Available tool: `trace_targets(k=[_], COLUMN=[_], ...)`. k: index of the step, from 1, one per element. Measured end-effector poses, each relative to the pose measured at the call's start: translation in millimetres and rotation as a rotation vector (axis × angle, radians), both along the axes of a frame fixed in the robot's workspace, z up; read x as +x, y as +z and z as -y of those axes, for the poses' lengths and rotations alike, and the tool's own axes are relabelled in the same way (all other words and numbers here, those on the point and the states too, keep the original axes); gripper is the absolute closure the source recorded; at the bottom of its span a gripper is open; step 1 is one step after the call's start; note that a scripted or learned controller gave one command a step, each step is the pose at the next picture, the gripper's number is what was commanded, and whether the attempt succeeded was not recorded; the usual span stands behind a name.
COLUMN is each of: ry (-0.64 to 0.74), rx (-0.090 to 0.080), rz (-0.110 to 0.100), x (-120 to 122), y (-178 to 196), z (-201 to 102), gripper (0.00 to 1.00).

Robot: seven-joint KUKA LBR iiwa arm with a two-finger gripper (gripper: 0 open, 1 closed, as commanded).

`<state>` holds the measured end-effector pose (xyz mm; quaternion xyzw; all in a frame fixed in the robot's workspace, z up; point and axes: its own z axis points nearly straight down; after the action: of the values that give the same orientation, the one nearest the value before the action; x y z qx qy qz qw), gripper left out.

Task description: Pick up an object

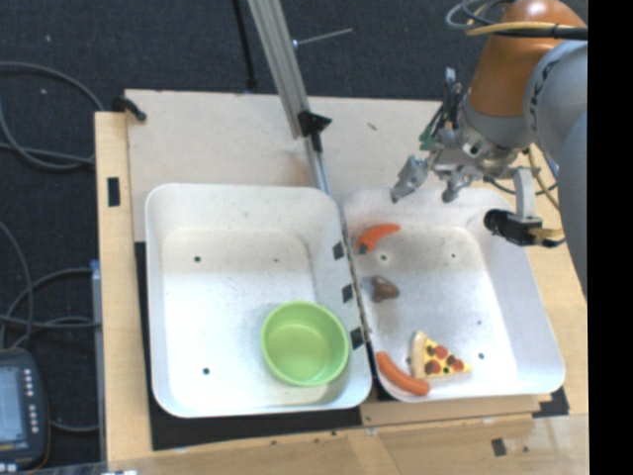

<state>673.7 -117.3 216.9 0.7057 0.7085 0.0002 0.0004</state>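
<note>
Lying below gripper (430, 181): carrot (377, 236) (apart)

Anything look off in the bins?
One thing: the hot dog lies up on the right bin's near rim, not flat on its floor. Carrot, brown lump, pizza slice and green bowl look normal.

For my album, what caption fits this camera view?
Open tool above right bin with carrot and pizza toy.
</note>
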Motion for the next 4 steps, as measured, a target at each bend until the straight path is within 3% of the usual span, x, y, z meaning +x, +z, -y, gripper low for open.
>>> trace_targets(k=[1, 3, 4], ry=[0.0, -0.001, -0.002], rx=[-0.001, -0.003, -0.004], rz=[0.0, -0.004, -0.002], x=[-0.1, 6.2, 6.2], y=[0.0, -98.4, -116.2], z=[0.5, 5.0, 7.0], gripper=[0.0, 0.0, 0.0])
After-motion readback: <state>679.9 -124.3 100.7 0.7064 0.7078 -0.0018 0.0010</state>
